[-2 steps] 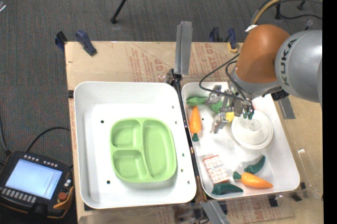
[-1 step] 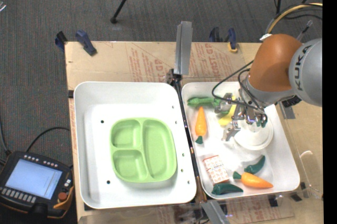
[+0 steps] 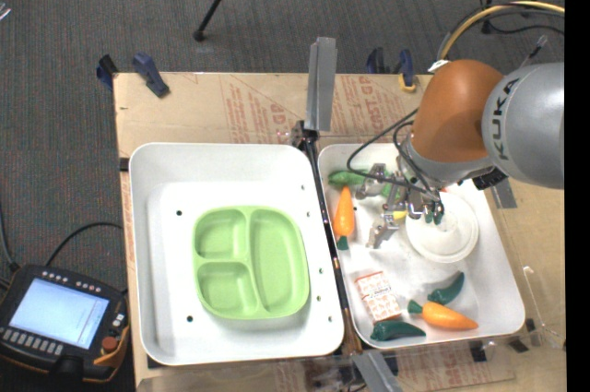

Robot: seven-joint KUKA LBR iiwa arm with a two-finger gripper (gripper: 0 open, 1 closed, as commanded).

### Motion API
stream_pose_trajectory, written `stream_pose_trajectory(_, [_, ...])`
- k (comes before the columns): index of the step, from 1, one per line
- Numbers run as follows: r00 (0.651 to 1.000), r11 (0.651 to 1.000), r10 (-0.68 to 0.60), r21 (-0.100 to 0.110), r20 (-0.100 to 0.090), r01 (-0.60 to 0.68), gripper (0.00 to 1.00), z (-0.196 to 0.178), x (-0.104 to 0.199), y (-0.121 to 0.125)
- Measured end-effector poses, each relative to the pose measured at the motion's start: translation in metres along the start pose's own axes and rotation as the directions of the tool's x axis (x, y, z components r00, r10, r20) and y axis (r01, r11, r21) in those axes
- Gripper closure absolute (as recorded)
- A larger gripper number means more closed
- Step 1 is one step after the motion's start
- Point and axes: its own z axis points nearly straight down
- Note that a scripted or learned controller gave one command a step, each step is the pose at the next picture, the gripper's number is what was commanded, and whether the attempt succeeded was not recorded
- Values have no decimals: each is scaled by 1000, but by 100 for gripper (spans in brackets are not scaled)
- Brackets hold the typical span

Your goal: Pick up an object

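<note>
Right bin holds the pickable items. Carrot at its left side: orange, upright along the bin's length, green top at the near end. Second carrot near the near-right corner, orange, lying across, green stem to the left. Dark green pepper just left of it at the near wall; another dark green piece just beyond the second carrot. Small red-and-white packet flat on the bin floor, mid-near. Bright green item at the far left, partly under the arm's cables. White bowl in the middle-right of the bin.

Claw hangs low over the bin's centre, between the first carrot and the bowl, touching or just beside the bowl's left rim; cannot tell whether it is wide or narrow, nothing seen between the fingers. Arm covers the far-right part of the bin.

Left bin carries a light green divided plate, three compartments. Both bins sit on the worktop.
</note>
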Motion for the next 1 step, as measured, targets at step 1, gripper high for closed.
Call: stream_pose_trajectory(1, [999, 999, -40, 2, 0, 40, 0, 0, 38, -69])
